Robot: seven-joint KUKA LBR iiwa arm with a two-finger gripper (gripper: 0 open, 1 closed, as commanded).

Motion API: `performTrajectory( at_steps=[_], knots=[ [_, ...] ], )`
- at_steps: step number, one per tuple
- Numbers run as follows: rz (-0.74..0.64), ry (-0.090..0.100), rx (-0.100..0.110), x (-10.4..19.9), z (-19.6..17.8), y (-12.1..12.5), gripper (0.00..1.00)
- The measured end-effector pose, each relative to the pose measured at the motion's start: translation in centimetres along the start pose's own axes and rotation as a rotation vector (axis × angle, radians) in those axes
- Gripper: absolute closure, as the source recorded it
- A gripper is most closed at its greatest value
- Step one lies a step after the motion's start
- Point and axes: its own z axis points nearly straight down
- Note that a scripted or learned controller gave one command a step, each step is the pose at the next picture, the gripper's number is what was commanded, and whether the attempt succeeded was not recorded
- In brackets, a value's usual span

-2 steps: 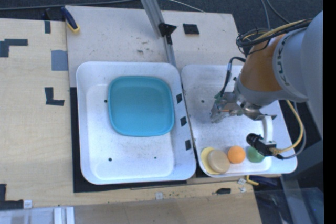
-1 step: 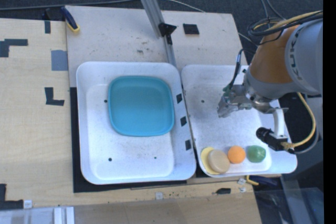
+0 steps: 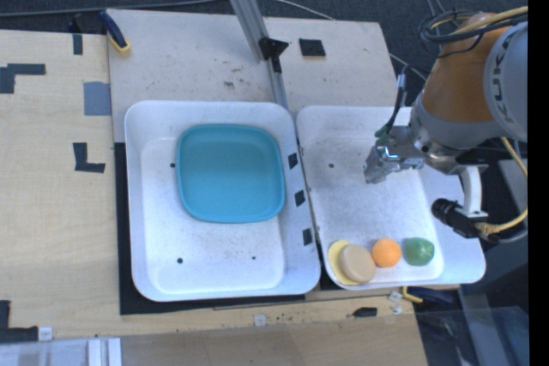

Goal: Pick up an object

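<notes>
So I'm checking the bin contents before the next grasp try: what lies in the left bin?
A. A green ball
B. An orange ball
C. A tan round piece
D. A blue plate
D: the blue plate lies flat in the left bin, while the orange ball, the green ball and the tan round piece sit along the near edge of the right bin.

2 white bins [image 3: 141,184], 1 blue plate [image 3: 230,171], 3 small round objects [image 3: 386,254], possibly toy food
</notes>
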Motion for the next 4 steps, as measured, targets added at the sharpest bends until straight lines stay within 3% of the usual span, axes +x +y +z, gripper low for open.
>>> performTrajectory(
  at_steps=[1, 2, 4],
  knots=[
    [0.0, 0.0, 0.0, 0.0, -4.5, 0.1, 1.0],
    [-0.003, 0.001, 0.005, 4.9, -3.0, 1.8, 1.0],
    [-0.003, 0.001, 0.004, 14.9, -4.0, 5.2, 1.0]
  ],
)
